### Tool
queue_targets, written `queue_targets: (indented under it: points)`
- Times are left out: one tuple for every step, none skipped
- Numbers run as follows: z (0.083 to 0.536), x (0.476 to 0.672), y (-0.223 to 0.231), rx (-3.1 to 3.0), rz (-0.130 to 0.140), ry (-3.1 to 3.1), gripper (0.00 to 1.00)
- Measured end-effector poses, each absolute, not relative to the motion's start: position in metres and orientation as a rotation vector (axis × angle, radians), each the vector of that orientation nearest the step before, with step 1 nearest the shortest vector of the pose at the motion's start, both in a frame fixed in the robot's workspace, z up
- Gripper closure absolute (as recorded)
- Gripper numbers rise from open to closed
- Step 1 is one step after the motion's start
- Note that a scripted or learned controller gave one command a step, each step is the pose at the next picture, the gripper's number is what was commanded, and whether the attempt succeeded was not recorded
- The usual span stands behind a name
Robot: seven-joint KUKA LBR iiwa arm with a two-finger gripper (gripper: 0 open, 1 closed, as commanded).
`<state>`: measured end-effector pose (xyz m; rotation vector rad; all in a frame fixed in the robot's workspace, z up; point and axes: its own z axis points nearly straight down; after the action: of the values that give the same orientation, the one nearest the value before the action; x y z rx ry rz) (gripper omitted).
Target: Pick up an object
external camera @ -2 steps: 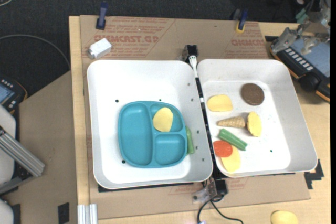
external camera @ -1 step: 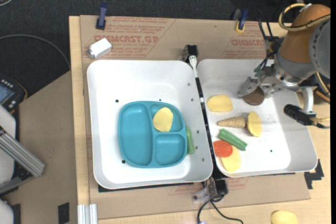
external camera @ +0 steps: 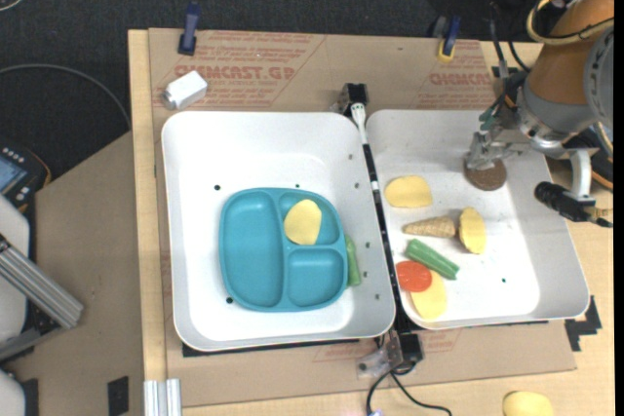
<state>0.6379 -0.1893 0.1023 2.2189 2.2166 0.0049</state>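
My gripper [external camera: 485, 158] hangs low in the far part of the right bin [external camera: 556, 297], directly over a brown round piece [external camera: 487, 176] and touching or nearly touching it. Nearer the front of that bin lie a yellow piece [external camera: 408, 192], a tan cone [external camera: 432, 228], a second yellow piece [external camera: 473, 231], a green pod [external camera: 432, 258], a red slice [external camera: 413, 277] and another yellow piece [external camera: 429, 298]. In the left bin [external camera: 195, 170] a teal divided plate [external camera: 255, 253] carries a yellow piece [external camera: 303, 222].
A green strip [external camera: 352, 263] lies against the teal plate's right edge. The arm's orange band [external camera: 575, 44] rises at the far right. Blue clamps [external camera: 189, 29] [external camera: 448, 39] stand at the board's back edge, with a white block [external camera: 185, 90] near the left one.
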Motion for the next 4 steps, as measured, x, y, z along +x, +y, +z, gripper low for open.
queue_targets:
  points:
    - [0.087,0.669,-0.225,2.218,0.005,2.216,1.0]
    - [0.09,0.647,-0.128,2.21,0.007,2.225,1.0]
    - [0.09,0.563,-0.163,2.221,0.008,2.21,1.0]
    - [0.191,0.548,-0.046,2.205,0.017,2.231,1.0]
